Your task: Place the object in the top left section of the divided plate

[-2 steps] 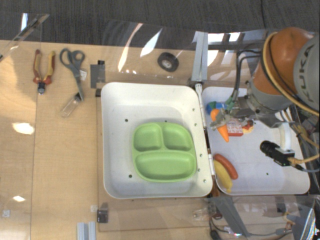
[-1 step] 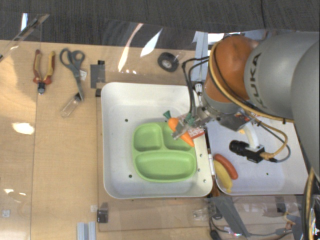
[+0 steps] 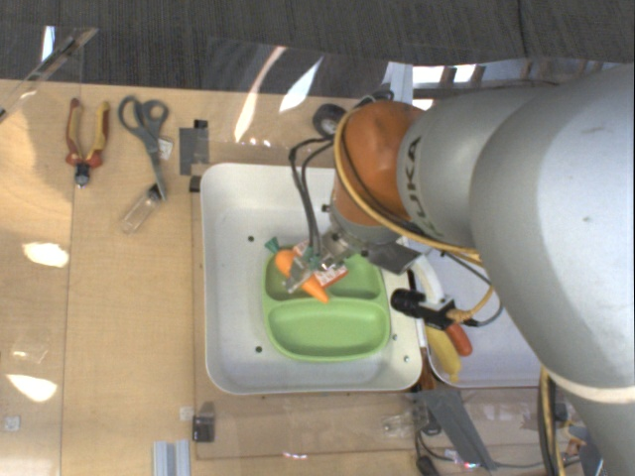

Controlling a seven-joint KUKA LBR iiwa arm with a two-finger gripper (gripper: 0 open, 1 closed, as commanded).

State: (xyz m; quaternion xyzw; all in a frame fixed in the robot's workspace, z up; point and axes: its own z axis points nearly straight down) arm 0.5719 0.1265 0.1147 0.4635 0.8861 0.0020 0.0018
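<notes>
Claw (image 3: 310, 269) over plate's (image 3: 327, 335) upper-left rim

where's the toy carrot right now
The toy carrot lies at the upper left of the green divided plate in the left white bin, directly under the gripper.

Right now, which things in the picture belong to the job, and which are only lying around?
For the job:
- carrot, lying at the top left section
- green divided plate in the left white bin
- gripper, over the carrot

Lying about:
- pliers and scissors on the bench
- banana and another small item in the right bin
</notes>
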